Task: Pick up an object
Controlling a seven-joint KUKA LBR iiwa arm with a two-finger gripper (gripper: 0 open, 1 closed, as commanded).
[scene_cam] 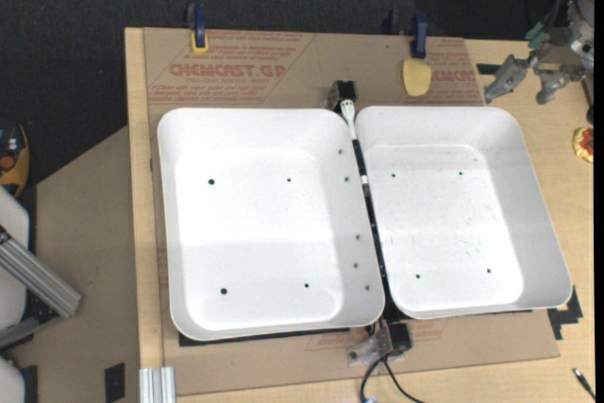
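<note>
My gripper (527,82) hangs at the far right, beyond the back right corner of the right bin (528,193), over the bench rather than over either bin. Its two grey fingers (502,78) stand spread apart, open, with nothing between them. A small pale yellow object (416,76) lies on the brown board just behind the right bin, to the left of the gripper and apart from it. The left bin (179,203) shows its white floor with a few dark dots.
Two blue clamps (197,19) (418,31) pin the brown board (245,66) at its back edge. A red-and-yellow item (584,142) sits at the right edge. A black hinge strip (363,193) runs between the bins. Cables lie at the front (382,354).
</note>
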